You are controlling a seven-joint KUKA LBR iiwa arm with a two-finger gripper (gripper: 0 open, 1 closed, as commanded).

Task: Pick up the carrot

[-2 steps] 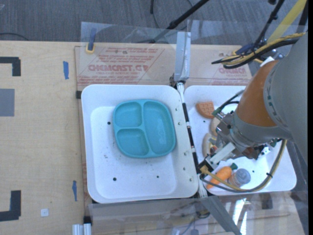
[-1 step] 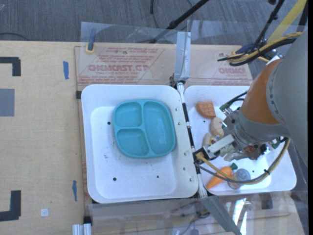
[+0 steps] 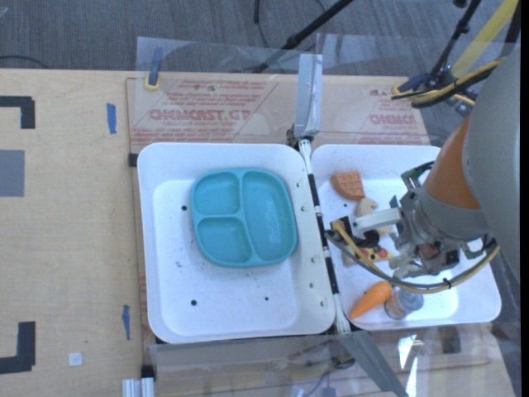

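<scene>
The orange carrot [image 3: 370, 298] lies in the right bin [image 3: 475, 308], near its front left corner, pointing down-left. My gripper [image 3: 402, 273] hangs low over the same bin, just above and to the right of the carrot's thick end. The wrist and cables hide much of it. I see nothing held in it.
A teal divided plate [image 3: 245, 217] sits in the left bin [image 3: 165, 304]. In the right bin, a brown waffle-like piece [image 3: 349, 184] lies at the back left, a small beige item [image 3: 366, 208] below it, and a round grey object [image 3: 403, 305] beside the carrot.
</scene>
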